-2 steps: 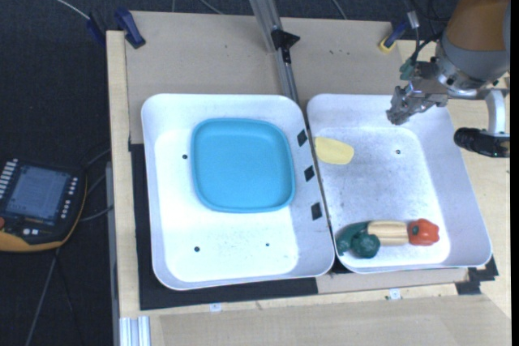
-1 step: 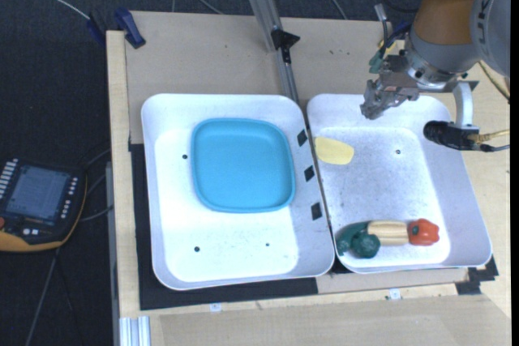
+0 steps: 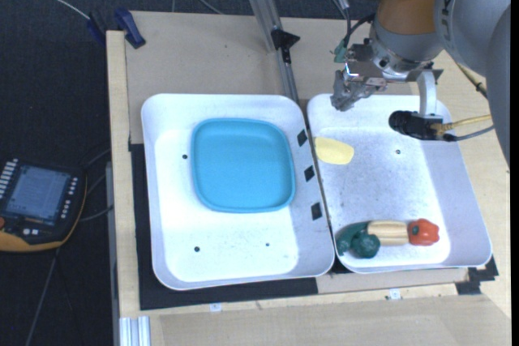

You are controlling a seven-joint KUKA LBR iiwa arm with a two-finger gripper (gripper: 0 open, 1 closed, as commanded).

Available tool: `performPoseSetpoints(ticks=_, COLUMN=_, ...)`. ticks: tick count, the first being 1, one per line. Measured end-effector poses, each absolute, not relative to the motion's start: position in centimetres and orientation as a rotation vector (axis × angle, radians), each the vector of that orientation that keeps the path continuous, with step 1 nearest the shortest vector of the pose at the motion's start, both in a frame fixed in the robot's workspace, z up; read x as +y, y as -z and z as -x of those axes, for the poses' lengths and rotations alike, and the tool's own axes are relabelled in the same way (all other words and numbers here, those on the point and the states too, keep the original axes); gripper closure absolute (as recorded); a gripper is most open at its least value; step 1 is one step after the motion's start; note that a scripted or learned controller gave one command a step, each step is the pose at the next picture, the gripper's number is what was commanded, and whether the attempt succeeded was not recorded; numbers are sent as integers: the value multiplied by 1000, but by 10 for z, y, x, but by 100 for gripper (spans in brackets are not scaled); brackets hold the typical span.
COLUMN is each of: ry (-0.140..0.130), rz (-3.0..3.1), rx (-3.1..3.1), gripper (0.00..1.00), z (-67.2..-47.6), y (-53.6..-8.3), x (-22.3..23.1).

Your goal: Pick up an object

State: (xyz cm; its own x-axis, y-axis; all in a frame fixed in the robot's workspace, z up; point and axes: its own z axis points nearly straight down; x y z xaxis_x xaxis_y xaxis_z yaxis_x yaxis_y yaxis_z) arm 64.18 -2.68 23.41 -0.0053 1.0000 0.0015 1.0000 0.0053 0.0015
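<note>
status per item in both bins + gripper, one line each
gripper: above right bin's far left corner, nothing visible between fingers
blue plate: flat in left bin
yellow piece: lying in right bin, near divider
green, tan and red items: in a row at right bin's near edge

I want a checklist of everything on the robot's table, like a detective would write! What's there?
Surface: tan bench bearing two white bins side by side.
Job's things: blue plate lies in the left bin. In the right bin: yellow piece near the far left corner; green item, tan stick and red item in a row along the near edge.
Clutter: blue clamp at the bench's far left corner.
Gripper: gripper hangs above the right bin's far edge, nothing seen between its fingers.
Cables: several loop across the dark floor behind the bench.
Surroundings: handheld control pad left of the bench.
</note>
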Motion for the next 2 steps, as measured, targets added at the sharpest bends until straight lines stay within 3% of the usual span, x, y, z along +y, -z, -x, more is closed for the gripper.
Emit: performPoseSetpoints(ticks=2, ry=1, rz=2218, rx=-2225, gripper=100, z=-647, y=-239, x=62)
